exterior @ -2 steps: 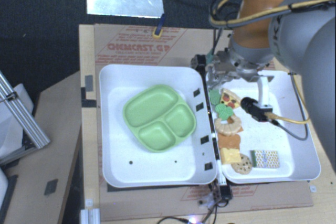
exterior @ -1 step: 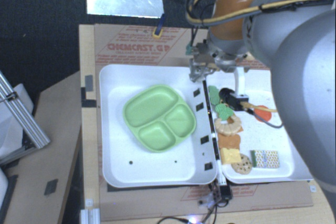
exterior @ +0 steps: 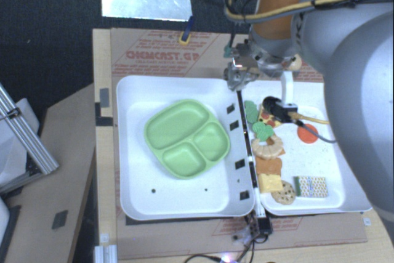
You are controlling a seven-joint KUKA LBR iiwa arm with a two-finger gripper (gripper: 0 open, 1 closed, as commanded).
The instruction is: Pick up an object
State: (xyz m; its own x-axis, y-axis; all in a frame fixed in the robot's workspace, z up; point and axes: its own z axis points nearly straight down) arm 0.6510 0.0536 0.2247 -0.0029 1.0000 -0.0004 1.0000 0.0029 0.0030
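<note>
My gripper [exterior: 236,78] hangs over the far end of the divider between the two bins, at the back left corner of the right bin [exterior: 345,197]. Nothing shows in its grasp. In the right bin, along its left side, lie a dark green piece [exterior: 250,112], a green leafy piece [exterior: 265,130], a pale ring-shaped pastry [exterior: 268,148], an orange slab [exterior: 268,165], a yellow cheese block [exterior: 268,182] and a cookie [exterior: 284,195]. A red disc [exterior: 308,134] and a small blue-green packet [exterior: 311,186] lie further right.
A light green divided plate [exterior: 188,138] lies in the middle of the left bin [exterior: 132,194]. The raised divider [exterior: 245,151] with black clips runs between the bins. The grey arm covers the right bin's far right part.
</note>
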